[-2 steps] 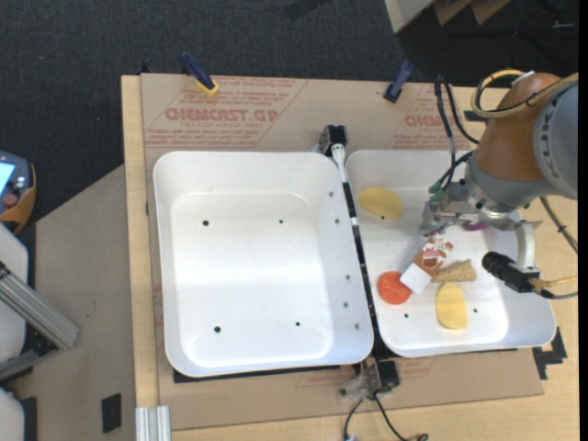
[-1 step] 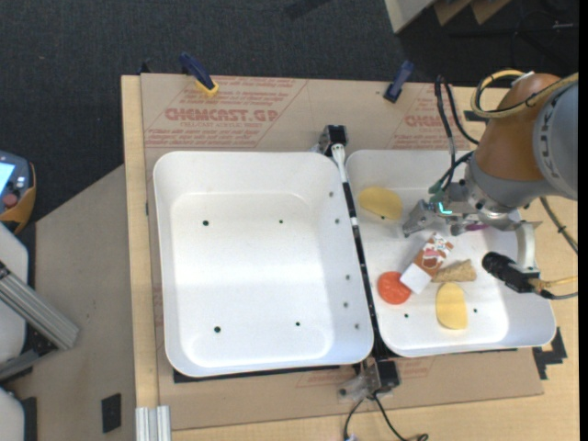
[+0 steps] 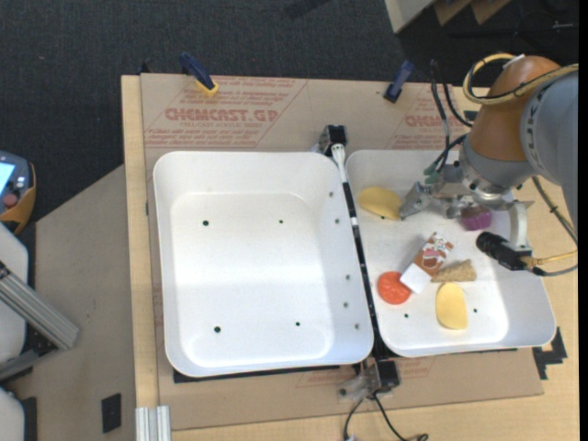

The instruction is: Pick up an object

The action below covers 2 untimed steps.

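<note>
Low over right bin [image 3: 528, 324], gripper [image 3: 457, 200] beside purple object [image 3: 476, 218]

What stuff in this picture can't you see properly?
- Gripper in the camera view: whether it grips anything can't be told; the wrist above covers it.
- Purple object: mostly covered by the arm, so its shape is unclear.
- Small jumble beside the red piece: too small to name.
- Blue-lit item: cut off by the left edge.
</note>
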Available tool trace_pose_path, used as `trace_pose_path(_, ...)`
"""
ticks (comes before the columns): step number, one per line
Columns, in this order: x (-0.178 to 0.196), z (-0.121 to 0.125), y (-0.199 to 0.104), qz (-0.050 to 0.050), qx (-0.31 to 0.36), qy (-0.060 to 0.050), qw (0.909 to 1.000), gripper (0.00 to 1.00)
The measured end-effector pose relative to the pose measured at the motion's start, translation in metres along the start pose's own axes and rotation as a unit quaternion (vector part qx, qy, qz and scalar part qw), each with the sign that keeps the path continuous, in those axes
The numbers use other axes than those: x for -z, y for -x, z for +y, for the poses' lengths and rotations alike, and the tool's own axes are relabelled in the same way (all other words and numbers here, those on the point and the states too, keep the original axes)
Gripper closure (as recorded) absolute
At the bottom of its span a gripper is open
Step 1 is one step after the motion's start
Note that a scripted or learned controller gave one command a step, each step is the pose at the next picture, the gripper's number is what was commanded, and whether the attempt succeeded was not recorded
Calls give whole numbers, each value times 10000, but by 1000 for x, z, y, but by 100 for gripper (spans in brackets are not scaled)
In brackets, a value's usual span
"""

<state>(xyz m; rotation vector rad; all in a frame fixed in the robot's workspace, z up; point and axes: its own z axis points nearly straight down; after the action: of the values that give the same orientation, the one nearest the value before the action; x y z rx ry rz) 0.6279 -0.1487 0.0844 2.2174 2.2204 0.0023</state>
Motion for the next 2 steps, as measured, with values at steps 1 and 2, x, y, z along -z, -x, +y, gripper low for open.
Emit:
trace_pose_path(1,0,-82,-33,24,-13,-58,10000,0)
trace_pose_path(2,11,-78,-32,3,-18,-3,10000,100)
